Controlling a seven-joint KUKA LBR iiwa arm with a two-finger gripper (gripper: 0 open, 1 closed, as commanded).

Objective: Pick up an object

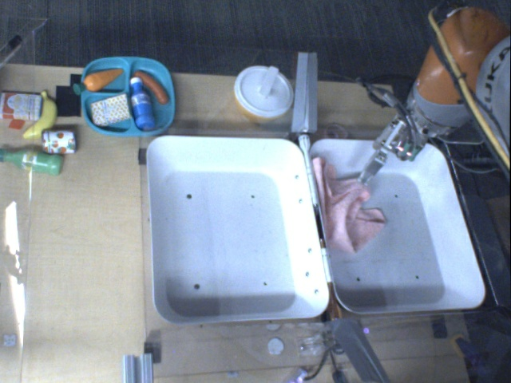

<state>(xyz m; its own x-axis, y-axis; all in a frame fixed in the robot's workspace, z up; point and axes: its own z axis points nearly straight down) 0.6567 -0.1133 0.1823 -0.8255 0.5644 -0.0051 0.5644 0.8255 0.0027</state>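
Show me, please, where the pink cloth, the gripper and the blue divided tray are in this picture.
pink cloth (348,212): camera view, middle of its crumpled folds.
gripper (368,175): camera view, at its fingertips over the cloth.
blue divided tray (164,76): camera view, right rim.

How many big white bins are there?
2. The left bin sits in the middle of the bench. The right bin touches its right side and has a pink cloth in it.
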